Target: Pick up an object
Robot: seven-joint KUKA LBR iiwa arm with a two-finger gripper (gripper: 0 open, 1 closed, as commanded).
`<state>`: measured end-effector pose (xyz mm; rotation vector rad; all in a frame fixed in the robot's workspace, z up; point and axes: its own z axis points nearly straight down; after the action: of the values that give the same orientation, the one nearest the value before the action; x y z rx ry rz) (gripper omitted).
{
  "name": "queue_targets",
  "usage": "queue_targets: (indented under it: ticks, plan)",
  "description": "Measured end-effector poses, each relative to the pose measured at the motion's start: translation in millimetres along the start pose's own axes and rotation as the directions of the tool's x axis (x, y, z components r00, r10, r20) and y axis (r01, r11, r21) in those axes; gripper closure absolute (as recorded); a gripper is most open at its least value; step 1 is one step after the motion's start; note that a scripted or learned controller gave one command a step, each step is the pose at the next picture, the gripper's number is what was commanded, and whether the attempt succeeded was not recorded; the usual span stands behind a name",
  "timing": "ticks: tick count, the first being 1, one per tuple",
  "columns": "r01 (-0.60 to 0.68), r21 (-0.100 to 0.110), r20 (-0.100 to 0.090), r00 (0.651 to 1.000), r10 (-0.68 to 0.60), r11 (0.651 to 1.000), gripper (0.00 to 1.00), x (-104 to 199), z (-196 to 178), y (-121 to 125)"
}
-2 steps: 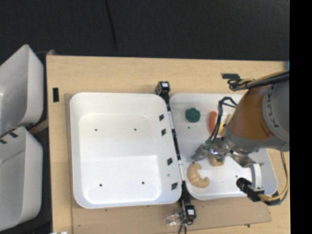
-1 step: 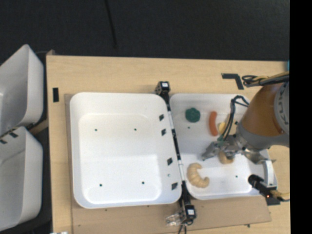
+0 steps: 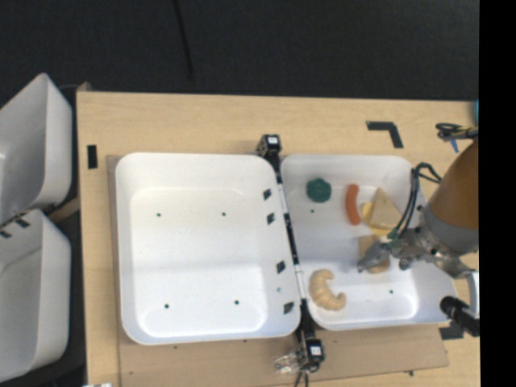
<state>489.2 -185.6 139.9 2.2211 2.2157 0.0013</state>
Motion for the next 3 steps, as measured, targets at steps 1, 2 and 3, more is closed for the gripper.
queue_targets:
  ticks: [1, 2, 3]
  plan:
    - [0.003, -0.012, 0.007, 1.0, -0.002, 1.0, 0.0, -47, -175, 2]
    - [0.001, 0.008, -0.003, 1.0, -0.001, 1.0, 0.0, -43, 47, -1]
    - [-0.003, 0.0, 0.0, 1.0, 0.003, 1.0, 1.0, -44, 28, 1]
